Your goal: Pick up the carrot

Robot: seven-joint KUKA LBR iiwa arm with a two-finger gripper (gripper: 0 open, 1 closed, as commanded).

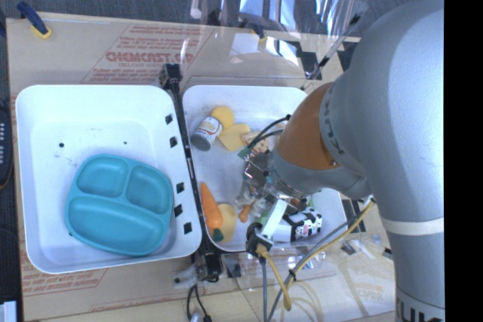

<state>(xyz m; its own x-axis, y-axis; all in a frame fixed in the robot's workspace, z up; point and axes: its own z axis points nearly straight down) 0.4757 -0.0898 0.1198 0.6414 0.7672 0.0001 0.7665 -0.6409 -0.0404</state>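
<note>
My arm [377, 132] reaches in from the right and covers much of the right bin [226, 96]. My tool [260, 219] is low over the near part of that bin, pointing toward its front rim; I cannot tell how it is set, since the wrist and cables hide that.

The carrot [210, 207] lies in the right bin by its left wall, near the front corner, long axis running roughly front to back. It sits on the bin floor just left of my tool, apart from it. A pale yellow piece [226, 216] touches its right side.

Further back in the same bin: a small can [204, 134] on its side, with yellow items [229, 127] just beside it. A black and white object [304, 225] lies right of my tool.

The left bin [45, 117] holds a blue divided plate [121, 203] toward its front. Both bins rest on the bench [98, 49]
</note>
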